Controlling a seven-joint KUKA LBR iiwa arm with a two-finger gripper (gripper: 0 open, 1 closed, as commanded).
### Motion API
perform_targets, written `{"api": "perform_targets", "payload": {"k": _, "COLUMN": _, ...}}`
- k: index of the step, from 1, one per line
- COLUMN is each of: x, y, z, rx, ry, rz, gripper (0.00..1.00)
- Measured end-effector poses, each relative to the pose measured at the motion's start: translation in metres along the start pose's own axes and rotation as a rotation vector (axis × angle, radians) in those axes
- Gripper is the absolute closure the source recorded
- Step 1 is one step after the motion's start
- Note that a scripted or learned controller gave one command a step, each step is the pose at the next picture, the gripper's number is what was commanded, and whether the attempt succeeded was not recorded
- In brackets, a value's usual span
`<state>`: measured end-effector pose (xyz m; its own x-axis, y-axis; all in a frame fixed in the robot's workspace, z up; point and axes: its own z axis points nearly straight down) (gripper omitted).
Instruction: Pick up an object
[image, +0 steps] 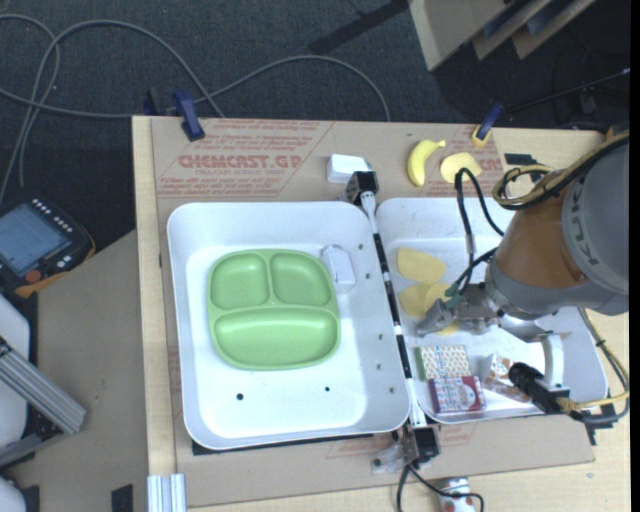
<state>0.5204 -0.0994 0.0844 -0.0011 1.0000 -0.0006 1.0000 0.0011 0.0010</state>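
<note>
Right, the thing closest to my jaws is the lower yellow piece. It is pale yellow, flat and uneven in outline, and it lies in the right bin near the left wall. The jaws sit low at its lower right edge. From this slant I cannot tell whether they touch it, or whether they are wide or narrow.

An upper yellow piece of the same colour, a little larger, lies just behind it toward the far side of the bin. The two touch or nearly touch. Toward the front of the bin a dotted packet lies flat, with a red packet touching its near edge. A third packet lies just to their right, partly under the arm. The arm reaches in from the right and hides much of that half of the bin.

The left bin holds a green plate with three compartments. A small whitish thing rests against the plate's far right corner.

On the table beyond the right bin lie two banana-shaped yellow things side by side. A white box sits near the far corner of the left bin. Two blue clamps grip the table's far edge, well apart.
</note>
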Motion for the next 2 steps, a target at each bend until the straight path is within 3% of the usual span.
{"api": "perform_targets", "payload": {"k": 1, "x": -0.005, "y": 0.074, "z": 0.0, "rx": 0.001, "ry": 0.0, "rz": -0.001, "gripper": 0.0}}
{"api": "perform_targets", "payload": {"k": 2, "x": 0.005, "y": 0.052, "z": 0.0, "rx": 0.003, "ry": 0.001, "rz": 0.001, "gripper": 0.0}}
